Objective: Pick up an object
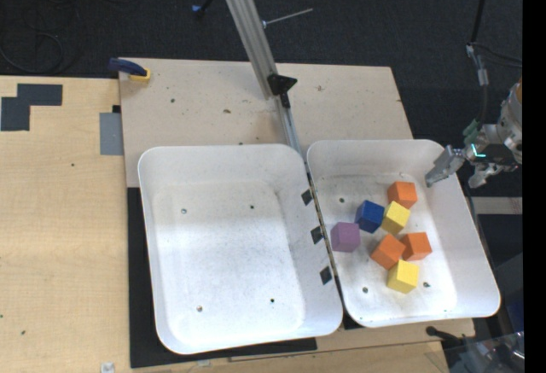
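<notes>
The gripper [461, 168] is seen at the right edge of the frame, over the upper right rim of the right bin [452, 290]. Its 2 fingers are spread apart, and nothing is held between them or touched by them. In the right bin, 7 blocks are clustered: an orange block [403, 193], a blue block [370, 215], a yellow block [396, 216], a purple block [345, 236], 2 further orange blocks [388, 251] [417, 245] and a second yellow block [403, 276]. The left bin [162, 277] is seen just beside it.
</notes>
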Motion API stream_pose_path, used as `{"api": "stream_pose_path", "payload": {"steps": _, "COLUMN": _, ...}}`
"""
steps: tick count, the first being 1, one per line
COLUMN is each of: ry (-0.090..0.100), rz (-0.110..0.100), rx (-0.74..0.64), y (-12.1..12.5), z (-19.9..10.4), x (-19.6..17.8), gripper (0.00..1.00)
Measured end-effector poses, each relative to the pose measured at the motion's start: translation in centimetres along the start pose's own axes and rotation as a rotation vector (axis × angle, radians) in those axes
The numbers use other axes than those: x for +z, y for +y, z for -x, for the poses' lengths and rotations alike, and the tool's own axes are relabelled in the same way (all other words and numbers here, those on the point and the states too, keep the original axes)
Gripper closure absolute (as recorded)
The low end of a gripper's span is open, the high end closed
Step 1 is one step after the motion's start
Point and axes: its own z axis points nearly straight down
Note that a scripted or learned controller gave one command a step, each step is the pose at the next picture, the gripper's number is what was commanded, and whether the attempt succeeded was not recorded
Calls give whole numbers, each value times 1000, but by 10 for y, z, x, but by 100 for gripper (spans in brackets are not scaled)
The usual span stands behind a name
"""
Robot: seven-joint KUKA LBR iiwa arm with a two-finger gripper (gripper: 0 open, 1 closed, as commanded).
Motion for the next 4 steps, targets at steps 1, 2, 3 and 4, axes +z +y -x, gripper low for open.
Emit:
{"api": "stream_pose_path", "payload": {"steps": 1, "ry": -1, "rz": 4, "rx": -1, "y": 1, "z": 0, "x": -2, "gripper": 0}}
{"api": "stream_pose_path", "payload": {"steps": 2, "ry": 0, "rz": -2, "rx": 1, "y": -2, "z": 2, "x": 62, "gripper": 0}}
{"api": "stream_pose_path", "payload": {"steps": 3, "ry": 1, "rz": -2, "rx": 2, "y": -5, "z": 6, "x": 125, "gripper": 0}}
{"api": "stream_pose_path", "payload": {"steps": 4, "ry": 1, "rz": -1, "rx": 2, "y": -14, "z": 4, "x": 173, "gripper": 0}}
